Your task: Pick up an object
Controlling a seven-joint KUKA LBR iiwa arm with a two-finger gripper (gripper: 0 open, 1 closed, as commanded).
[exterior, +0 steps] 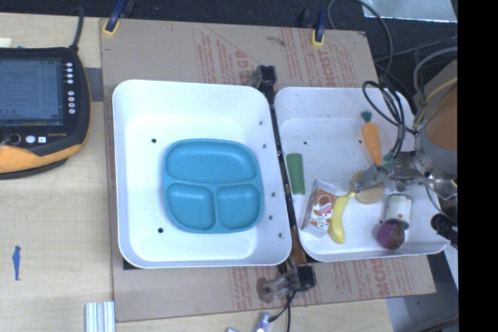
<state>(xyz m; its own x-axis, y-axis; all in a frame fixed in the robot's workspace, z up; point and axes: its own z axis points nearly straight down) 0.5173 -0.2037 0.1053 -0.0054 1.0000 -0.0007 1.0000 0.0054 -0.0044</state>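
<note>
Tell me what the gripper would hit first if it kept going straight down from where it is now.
Probably the bare floor of the right bin beside the banana: the gripper hangs just above the banana's upper end, though height is hard to judge from this slanted view.

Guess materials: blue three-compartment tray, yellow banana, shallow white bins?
Blue three-compartment tray: probably moulded plastic, matte, uniform colour with rounded dividers. Yellow banana: likely plastic toy, smooth even yellow. Shallow white bins: look like thin formed plastic, slightly glossy, rounded corners.

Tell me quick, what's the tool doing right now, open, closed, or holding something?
Tool: low in the right bin, between the carrot and the banana; open or closed cannot be told, and nothing is visibly held.
</note>
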